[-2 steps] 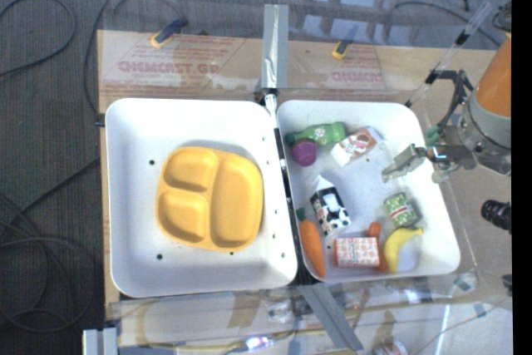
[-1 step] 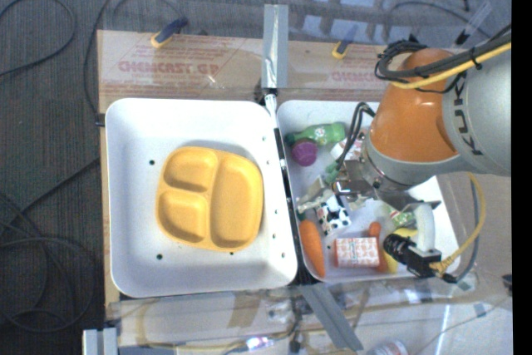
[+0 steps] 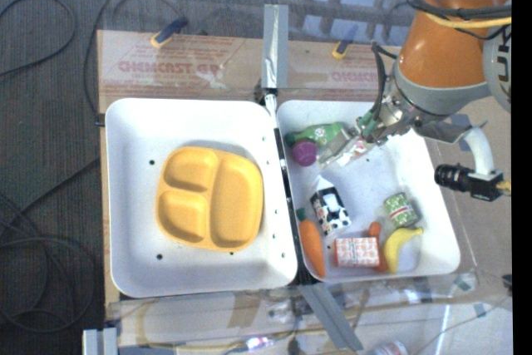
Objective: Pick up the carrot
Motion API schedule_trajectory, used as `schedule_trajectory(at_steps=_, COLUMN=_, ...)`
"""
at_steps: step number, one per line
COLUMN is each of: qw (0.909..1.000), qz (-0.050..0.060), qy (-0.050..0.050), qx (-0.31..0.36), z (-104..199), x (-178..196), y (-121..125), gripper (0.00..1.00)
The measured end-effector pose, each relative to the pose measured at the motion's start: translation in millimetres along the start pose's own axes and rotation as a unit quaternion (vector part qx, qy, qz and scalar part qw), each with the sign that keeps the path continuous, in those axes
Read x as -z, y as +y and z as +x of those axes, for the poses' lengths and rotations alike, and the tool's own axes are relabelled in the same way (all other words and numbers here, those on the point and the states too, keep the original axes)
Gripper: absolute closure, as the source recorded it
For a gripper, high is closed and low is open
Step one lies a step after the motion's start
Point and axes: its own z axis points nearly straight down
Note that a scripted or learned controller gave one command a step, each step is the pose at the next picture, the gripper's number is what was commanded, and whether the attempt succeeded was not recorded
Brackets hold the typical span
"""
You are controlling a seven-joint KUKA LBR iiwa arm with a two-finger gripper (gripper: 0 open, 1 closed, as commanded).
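Note:
The carrot (image 3: 312,248) is orange and lies lengthwise against the left wall of the right bin (image 3: 436,204), at its near corner. My gripper (image 3: 357,142) hangs over the far part of that bin, just right of a green bottle (image 3: 320,132). It is well away from the carrot, with a cow-patterned carton (image 3: 331,210) lying between them. The arm's orange band (image 3: 455,21) rises at the upper right.
The right bin also holds a purple ball (image 3: 304,152), a red and white box (image 3: 357,252), a banana (image 3: 401,246), a green can (image 3: 401,209) and a small orange piece (image 3: 375,229). A yellow divided plate (image 3: 212,197) sits in the left bin (image 3: 133,137).

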Motion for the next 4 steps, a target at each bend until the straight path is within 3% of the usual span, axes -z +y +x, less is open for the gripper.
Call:
schedule_trajectory(at_steps=1, qw=0.9943, qz=0.0, qy=0.002, qx=0.107, z=63.3, x=-113.7, y=-10.2, gripper=0.0)
schedule_trajectory(at_steps=2, qw=0.9696, qz=0.001, qy=0.002, qx=0.245, z=126.0, x=-113.5, y=-7.5, gripper=0.0)
schedule_trajectory(at_steps=3, qw=0.9017, qz=-0.004, qy=-0.004, qx=0.432, z=173.6, x=-205.5, y=17.7, gripper=0.0)
schedule_trajectory(at_steps=4, qw=0.9175, qz=0.008, qy=0.012, qx=0.398, z=142.9, x=-208.5, y=91.3, gripper=0.0)
